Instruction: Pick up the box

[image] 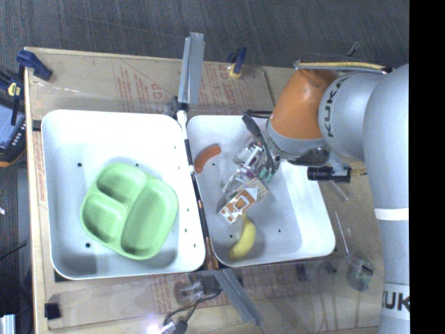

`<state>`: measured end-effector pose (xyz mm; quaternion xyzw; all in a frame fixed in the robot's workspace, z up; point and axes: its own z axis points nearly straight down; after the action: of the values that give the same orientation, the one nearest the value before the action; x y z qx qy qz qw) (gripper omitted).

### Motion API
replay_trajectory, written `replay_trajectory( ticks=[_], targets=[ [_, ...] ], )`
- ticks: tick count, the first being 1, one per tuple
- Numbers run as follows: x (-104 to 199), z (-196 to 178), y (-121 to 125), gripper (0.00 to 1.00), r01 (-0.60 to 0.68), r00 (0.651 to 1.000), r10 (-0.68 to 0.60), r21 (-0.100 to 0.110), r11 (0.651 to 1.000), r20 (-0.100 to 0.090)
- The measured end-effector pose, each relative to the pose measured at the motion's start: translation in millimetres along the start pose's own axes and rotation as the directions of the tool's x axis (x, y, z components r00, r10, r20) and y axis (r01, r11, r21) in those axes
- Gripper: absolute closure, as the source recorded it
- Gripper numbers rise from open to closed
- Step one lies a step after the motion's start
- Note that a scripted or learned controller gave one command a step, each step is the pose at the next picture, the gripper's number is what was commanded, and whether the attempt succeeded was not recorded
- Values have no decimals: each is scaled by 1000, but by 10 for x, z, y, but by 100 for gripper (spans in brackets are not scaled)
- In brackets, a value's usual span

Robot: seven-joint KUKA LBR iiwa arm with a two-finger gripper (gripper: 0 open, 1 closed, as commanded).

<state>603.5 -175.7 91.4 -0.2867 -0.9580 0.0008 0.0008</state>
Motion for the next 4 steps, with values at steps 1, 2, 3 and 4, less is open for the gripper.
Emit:
replay_trajectory(
  ticks=[1,2,3,4],
  targets=[
    [-419,-22,119,0,-231,973,231,-3,973,4],
    [-499,-585,-75,0,-16,1000,16,-2,1000,5],
    [-143,-7,-63,0,-236,972,236,-1,972,-1],
    [-149,-115,-57,100,-232,973,232,-1,973,0]
  ],
)
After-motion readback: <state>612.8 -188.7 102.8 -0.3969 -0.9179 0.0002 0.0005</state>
